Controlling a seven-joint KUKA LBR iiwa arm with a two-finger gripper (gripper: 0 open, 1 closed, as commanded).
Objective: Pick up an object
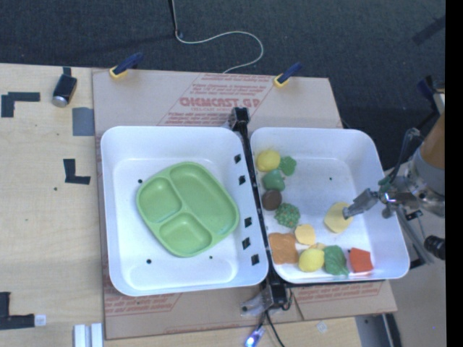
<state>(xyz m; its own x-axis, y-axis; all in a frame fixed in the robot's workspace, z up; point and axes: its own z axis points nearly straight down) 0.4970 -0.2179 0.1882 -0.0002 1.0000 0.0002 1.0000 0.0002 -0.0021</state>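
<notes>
One pale yellow piece (336, 218) is lying in the right bin (362, 147), near its right wall. Gripper (356, 208) is reaching in from the right, its tip touching the piece's upper right edge; can't tell the finger opening or any hold.

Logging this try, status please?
Pincer low in right bin, at pale yellow piece; grasp unclear. Other toy food crowds the divider side. Green tray in left bin.

2 smooth white plastic bins (173, 139) are seen; a glossy green plastic tray (187, 208); the table (43, 215) appears matt wood.
</notes>
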